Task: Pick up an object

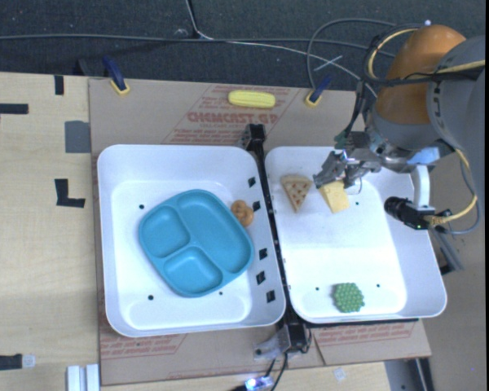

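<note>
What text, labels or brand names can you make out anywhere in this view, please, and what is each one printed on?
"CHEMCAST GP": red print on the brown cardboard sheet under the bins, above the left white bin, beside the yellow object.
More red print runs diagonally around it and along the sheet's lower edge; too small and blurred to read.
No legible marks on the blue divided plate, the food items, or the arm.

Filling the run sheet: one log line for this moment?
hand | right white bin | over pale yellow cheese-like block | no lift shown
</note>
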### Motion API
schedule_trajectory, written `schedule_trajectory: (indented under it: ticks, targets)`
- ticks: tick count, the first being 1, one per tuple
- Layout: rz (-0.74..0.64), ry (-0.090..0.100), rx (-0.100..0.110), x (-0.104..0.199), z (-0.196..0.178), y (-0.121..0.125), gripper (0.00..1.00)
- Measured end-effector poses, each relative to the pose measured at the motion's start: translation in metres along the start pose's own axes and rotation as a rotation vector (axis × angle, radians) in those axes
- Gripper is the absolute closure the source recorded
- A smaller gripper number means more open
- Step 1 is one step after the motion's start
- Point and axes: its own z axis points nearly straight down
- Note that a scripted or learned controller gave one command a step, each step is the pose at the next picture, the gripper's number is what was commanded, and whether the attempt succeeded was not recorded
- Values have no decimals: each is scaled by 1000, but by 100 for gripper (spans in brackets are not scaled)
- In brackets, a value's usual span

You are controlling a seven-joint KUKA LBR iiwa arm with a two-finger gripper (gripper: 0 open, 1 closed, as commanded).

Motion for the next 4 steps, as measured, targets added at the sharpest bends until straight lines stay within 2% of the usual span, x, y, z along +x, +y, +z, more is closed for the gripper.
schedule_trajectory:
  ticks: [1,2,4]
  targets:
    - [0,-1,-2,-7,-59,7,100]
    - [-3,1,5,36,-56,-1,100]
    - [-5,2,6,142,-62,-32,100]
